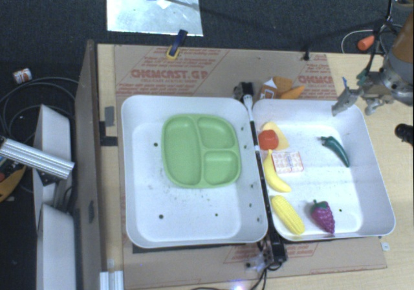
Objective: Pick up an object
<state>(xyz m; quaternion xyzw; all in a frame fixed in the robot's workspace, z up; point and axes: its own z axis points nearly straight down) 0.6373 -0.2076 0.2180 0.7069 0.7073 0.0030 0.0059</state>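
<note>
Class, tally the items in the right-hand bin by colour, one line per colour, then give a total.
Yellow: 2, banana and corn cob
Red: 1, tomato
Green: 1, pepper
Purple: 1, grapes
White and red: 1, packet
Total: 6

Bench (194,65) under two white bins (145,172), side by side.

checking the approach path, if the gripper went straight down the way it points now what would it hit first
Probably the far right rim of the right bin. The gripper hangs over that corner, and the nearest object, the green pepper, lies farther in. Height is hard to judge from this slanted view.
</note>
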